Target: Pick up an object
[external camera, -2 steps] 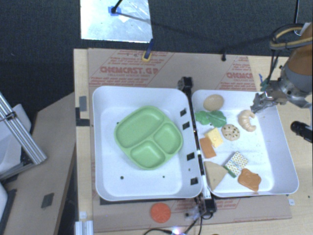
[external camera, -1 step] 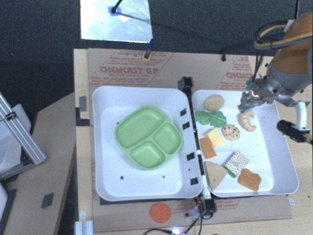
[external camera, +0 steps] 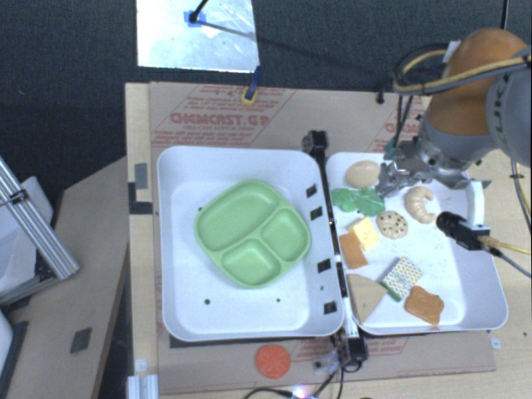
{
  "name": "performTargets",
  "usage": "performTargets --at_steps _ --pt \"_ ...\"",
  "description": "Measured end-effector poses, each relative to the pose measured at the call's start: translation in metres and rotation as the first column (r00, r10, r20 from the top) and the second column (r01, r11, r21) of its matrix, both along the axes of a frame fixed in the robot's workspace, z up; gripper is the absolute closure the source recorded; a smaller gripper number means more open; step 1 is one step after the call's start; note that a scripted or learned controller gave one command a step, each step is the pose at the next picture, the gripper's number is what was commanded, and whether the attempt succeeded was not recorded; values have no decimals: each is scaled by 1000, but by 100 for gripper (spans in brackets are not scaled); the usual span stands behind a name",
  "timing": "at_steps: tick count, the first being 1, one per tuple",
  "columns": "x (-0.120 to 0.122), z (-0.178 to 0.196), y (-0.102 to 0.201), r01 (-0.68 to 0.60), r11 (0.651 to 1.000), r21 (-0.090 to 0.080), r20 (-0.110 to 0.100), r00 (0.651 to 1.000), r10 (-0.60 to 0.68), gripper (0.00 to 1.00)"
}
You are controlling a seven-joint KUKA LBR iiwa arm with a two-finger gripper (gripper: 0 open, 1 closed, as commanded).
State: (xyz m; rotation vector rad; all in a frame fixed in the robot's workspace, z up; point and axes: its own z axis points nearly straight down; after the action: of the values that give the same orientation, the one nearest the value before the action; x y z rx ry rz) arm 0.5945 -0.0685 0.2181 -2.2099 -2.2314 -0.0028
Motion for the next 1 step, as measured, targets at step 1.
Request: performTargets --at_steps 1 --pt "-6 4 44 0 1000 -1 0 1000 0 100"
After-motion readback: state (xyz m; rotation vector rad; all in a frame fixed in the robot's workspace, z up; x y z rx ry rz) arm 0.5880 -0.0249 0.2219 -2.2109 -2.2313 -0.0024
